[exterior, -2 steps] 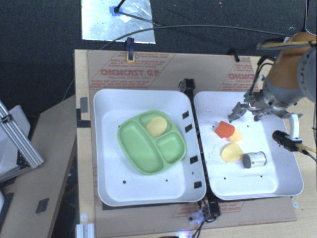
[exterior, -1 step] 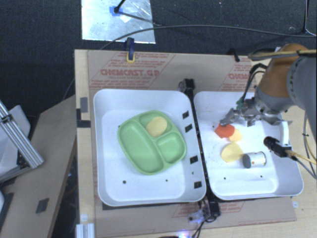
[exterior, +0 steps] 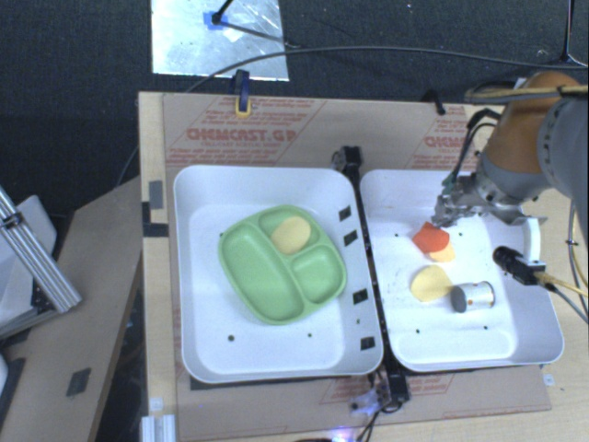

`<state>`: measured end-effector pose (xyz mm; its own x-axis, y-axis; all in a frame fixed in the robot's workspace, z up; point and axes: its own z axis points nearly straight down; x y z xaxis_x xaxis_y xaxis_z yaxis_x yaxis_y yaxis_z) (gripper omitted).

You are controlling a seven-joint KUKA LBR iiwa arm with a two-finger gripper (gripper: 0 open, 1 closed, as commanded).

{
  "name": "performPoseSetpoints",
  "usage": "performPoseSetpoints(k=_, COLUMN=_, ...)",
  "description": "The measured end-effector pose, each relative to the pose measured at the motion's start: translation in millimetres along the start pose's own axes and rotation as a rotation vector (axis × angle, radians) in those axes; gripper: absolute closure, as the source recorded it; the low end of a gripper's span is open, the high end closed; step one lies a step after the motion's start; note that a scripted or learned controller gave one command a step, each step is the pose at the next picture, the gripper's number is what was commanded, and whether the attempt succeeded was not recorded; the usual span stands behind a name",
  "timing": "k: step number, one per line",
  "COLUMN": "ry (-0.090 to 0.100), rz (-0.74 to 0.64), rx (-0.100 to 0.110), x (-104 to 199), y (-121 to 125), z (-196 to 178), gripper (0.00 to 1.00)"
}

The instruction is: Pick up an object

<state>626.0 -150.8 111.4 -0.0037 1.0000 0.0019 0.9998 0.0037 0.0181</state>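
In the right bin (exterior: 479, 343) lie an orange-red piece (exterior: 430, 238), a small yellow-orange piece (exterior: 443, 254) touching it, a pale yellow lump (exterior: 429, 284) and a silver can with a dark end (exterior: 471, 296). My gripper (exterior: 448, 210) hangs just above and to the right of the orange-red piece, low over the bin's back part. The left bin (exterior: 207, 339) holds a green divided plate (exterior: 276, 274) with a yellow lump (exterior: 292, 235) in its top compartment.
The two white bins sit side by side on a cardboard sheet (exterior: 248, 132), with a black divider (exterior: 365, 265) between them. The arm (exterior: 538, 136) comes in from the right above the right bin's far corner.
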Motion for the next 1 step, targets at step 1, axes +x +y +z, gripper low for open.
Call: performPoseSetpoints(k=1, ry=-0.004, rz=-0.002, rx=0.010, x=3.6, y=10.3, z=-61.3, gripper=1.00)
